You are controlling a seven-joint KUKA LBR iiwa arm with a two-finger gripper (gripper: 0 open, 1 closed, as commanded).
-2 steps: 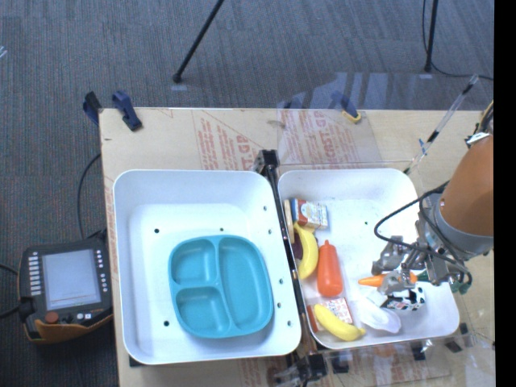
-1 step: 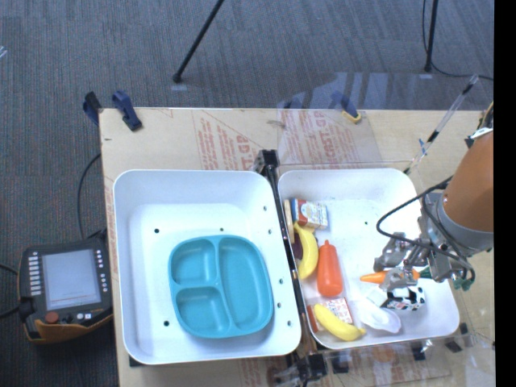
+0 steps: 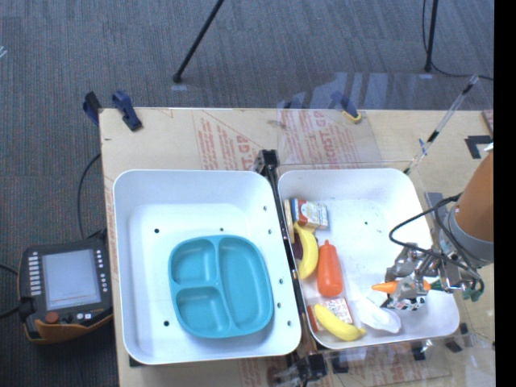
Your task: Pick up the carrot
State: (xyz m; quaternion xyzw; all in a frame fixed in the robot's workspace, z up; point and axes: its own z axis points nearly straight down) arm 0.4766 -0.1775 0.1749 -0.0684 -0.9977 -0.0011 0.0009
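Two bananas (image 3: 337, 321) lie nearest in the right bin (image 3: 367, 182), beside an orange bottle (image 3: 329, 269). At its right side the gripper (image 3: 407, 285) is clamped on the carrot (image 3: 385, 287), held level. Left bin (image 3: 145, 192): blue divided plate (image 3: 219, 285).

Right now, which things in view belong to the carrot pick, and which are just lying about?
Belongs to the job:
carrot, at the right bin's right side
gripper, right at the carrot
right bin

Just lying about:
orange bottle
two bananas
two small packets
white object
blue divided plate in the left bin
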